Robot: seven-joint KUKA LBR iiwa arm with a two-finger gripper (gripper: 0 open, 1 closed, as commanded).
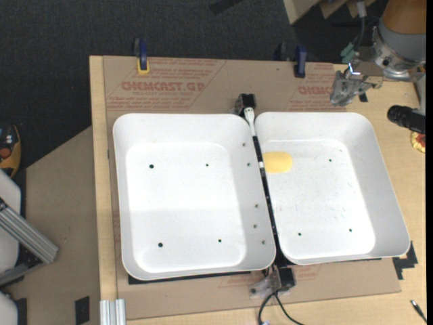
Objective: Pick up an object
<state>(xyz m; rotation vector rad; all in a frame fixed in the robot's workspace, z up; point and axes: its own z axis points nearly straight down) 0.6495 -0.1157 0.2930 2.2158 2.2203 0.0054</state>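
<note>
We look down on two white bins that sit side by side on the bench. In the right bin [379,202] there is one small yellow object [277,162]. It lies close to that bin's left wall, near the far left corner, just beside the dark strip where the two bins meet. It looks a bit wider than it is tall, so its long way seems to run from left to right across the bin, but it is small and soft in shape and we are not sure. The left bin [135,202] has only a few little dark dots on its floor. Our gripper [346,90] hangs past the far edge of the right bin, above the bench near that bin's far right corner. It is high up and well apart from the yellow object. From here we cannot tell how the gripper is set, and nothing seems to be in it. So the yellow object lies to the left of the gripper and nearer to us. We think the gripper must cross the bin toward the left wall and then go down.
</note>
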